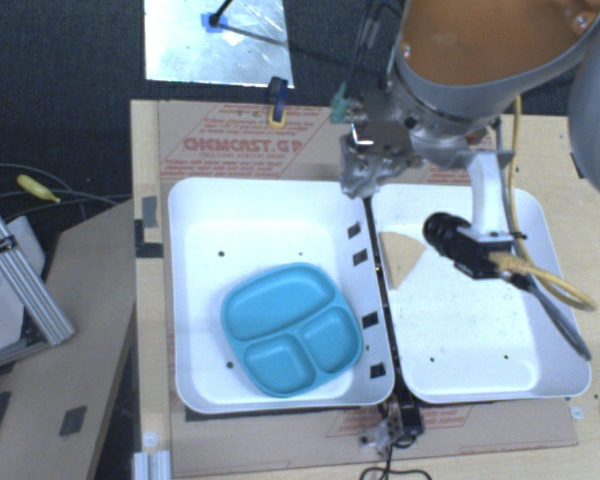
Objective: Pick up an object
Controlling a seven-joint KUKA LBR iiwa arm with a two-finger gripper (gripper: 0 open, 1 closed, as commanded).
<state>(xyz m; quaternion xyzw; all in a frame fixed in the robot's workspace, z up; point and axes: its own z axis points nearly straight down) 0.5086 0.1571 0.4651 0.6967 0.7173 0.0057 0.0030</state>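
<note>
blue tray (292,328) w/ three compartments is lying flat in the left bin (195,268), toward the near-right part of it. its long axis is running diagonally, from the far-left of the bin to the near-right, w/ the one big compartment sitting at the far-left end and the two smaller ones at the near-right end. its right edge is sitting close to the divider where the two bins are meeting. a tan wedge-shaped piece (402,256) is lying in the right bin (500,368), near its far-left corner, its narrow end pointing toward the near side.

the arm (500,38) is reaching in from the right, w/ the orange band filling the top right. gripper (365,173) is hanging over the far end of the divider btwn the bins, well apart from the tray. a black cylinder w/ a yellow cable (540,283) is sticking out over the right bin.
</note>
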